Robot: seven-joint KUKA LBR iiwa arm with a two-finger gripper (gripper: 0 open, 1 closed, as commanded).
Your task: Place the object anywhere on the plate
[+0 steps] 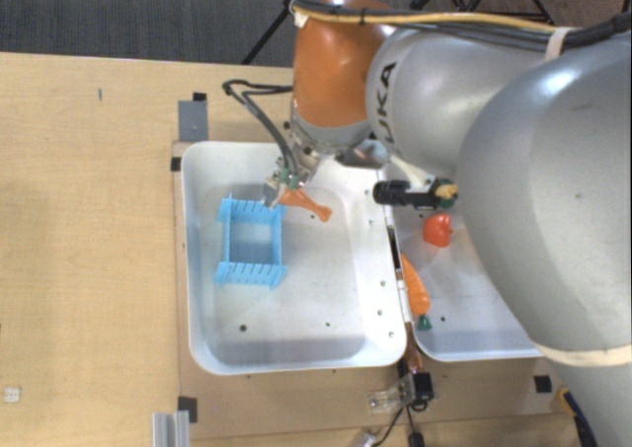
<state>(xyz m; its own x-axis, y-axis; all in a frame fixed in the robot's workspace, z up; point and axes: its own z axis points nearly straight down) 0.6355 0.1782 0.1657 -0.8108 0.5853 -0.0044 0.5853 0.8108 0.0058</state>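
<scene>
Two bins (pixel 296 351) (white), one rack (pixel 250 242)

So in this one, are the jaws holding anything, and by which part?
Apparently yes: the gripper pinches the small orange plastic piece at its upper-left end, above the left white bin.

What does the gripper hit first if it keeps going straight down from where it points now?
Probably the orange object at the gripper tip, with the left bin floor under it. The blue rack sits just beside that line. Depth is unclear from this slanted view.
</scene>
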